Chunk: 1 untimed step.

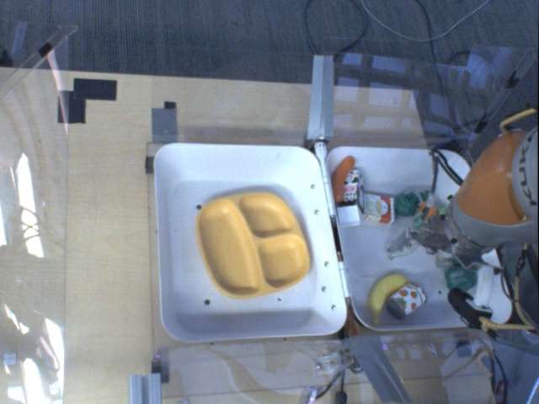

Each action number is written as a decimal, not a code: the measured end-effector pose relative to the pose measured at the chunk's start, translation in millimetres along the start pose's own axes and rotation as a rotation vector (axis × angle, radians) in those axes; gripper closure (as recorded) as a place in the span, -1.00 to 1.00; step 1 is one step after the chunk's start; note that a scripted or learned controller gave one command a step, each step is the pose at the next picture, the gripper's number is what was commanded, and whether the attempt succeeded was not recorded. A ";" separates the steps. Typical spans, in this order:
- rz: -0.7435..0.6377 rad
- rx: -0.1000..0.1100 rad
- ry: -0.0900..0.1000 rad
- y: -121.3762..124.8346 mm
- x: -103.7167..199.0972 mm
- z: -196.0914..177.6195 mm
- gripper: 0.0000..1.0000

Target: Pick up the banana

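Note:
The yellow banana (383,294) lies curved near the front of the right bin (364,251), its lower end toward the bin's front left corner. A small patterned box (408,300) rests against its right side. My gripper (409,242) hangs over the middle of the right bin, just above and to the right of the banana, and nothing shows in it. The grey arm with its orange band (497,188) comes in from the right.
An orange carrot-like item (344,178), a small bottle (349,209), a red-and-white pack (378,208) and a green object (410,202) sit at the back of the right bin. A yellow divided plate (253,242) lies in the left bin (181,225).

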<state>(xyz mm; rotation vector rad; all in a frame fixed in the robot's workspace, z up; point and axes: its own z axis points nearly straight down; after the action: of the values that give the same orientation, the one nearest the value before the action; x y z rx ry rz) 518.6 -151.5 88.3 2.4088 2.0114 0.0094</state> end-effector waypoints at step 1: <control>0.289 -0.009 0.000 -37.6 62.6 -0.8 -1.00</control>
<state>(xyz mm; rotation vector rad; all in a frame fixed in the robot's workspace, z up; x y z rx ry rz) 492.7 -83.2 89.1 2.6682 1.6403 0.0196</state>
